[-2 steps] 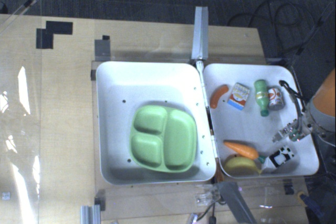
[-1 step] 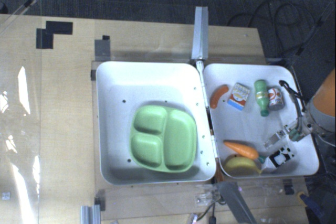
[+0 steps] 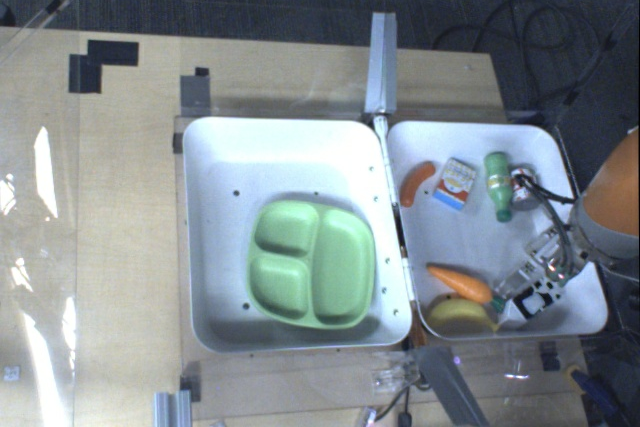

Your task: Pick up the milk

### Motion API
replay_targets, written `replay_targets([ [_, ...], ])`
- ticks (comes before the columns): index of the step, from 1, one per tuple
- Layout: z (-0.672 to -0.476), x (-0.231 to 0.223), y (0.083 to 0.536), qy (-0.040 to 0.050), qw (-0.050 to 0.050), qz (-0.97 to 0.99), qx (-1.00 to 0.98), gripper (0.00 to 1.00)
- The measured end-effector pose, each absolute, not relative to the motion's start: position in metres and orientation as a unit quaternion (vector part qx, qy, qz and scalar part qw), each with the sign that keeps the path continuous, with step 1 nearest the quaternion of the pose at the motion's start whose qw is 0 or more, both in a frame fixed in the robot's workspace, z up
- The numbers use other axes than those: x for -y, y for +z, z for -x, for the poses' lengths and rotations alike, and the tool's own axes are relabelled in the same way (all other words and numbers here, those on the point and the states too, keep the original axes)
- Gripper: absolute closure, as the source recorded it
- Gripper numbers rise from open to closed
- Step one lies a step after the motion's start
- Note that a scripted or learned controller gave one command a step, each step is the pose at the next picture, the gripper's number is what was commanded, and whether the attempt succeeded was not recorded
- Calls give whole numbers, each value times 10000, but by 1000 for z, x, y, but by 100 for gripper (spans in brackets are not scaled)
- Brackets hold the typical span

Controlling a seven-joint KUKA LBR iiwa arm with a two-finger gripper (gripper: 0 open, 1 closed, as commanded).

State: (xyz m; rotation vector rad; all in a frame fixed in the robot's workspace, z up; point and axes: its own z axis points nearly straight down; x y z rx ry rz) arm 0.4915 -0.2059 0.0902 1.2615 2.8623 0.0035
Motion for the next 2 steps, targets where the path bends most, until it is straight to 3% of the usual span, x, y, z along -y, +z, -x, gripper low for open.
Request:
replay_targets([
  [1,-495,205,103,24,105,-4028,-9152,100],
  [2,-495,205,103,24,105,-4030,-9151,0],
])
